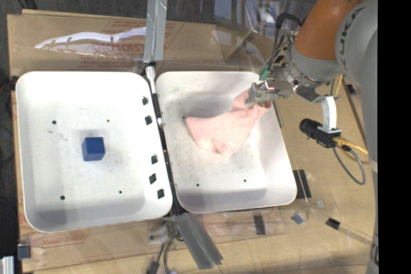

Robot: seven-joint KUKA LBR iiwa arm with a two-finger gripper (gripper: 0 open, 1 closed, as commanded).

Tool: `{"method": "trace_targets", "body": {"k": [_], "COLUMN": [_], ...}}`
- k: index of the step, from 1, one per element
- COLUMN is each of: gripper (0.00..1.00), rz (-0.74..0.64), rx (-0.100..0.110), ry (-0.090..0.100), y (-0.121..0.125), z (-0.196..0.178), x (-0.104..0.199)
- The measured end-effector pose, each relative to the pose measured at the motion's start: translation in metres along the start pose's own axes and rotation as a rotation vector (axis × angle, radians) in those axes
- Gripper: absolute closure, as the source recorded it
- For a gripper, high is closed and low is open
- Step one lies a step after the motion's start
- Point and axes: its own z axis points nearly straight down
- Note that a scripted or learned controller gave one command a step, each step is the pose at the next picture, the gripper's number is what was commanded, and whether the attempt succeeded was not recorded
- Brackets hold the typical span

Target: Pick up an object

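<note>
At the near edge of the bench (334,199), a grey strip (199,246) juts out at 6 o'clock from the seam where the two bins meet. The left bin (58,99) holds a blue cube (94,148), which sits flat on the floor a little toward 7 o'clock from that bin's middle, well apart from every wall. A row of small black clips (154,159) runs along the seam between the bins. In the right bin (218,186) lies the cloth (221,128), pink and crumpled. Its bulk spreads over the middle of the floor, with a rounded fold hanging toward 6 o'clock. From there it narrows and runs toward 2 o'clock, up to the bin's far right corner. The gripper (260,93) sits at that corner, just above the rim. Its fingers are drawn close together and pinch the narrow end of the cloth between them. The tip of the cloth is bunched there, and it seems to be raised off the floor, though the slant of the view makes that hard to judge. The broad part of the cloth rests on the bin floor. The arm (324,25) reaches in from 3 o'clock, its orange band above and behind the gripper at about 1 o'clock from it. Farther back, a grey post (155,29) stands at 12 o'clock, directly behind the seam between the bins.
</note>
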Motion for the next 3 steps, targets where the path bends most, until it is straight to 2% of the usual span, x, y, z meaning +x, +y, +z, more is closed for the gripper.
{"method": "trace_targets", "body": {"k": [1, 2, 3], "gripper": [0.00, 0.00, 0.00], "rz": [0.087, -0.133, -0.133], "rx": [-0.006, -0.010, -0.010], "ry": [0.000, -0.003, -0.003], "y": [0.0177, 0.0179, 0.0179], "z": [0.1323, 0.1359, 0.1360], "x": [0.0540, 0.0541, 0.0541]}}
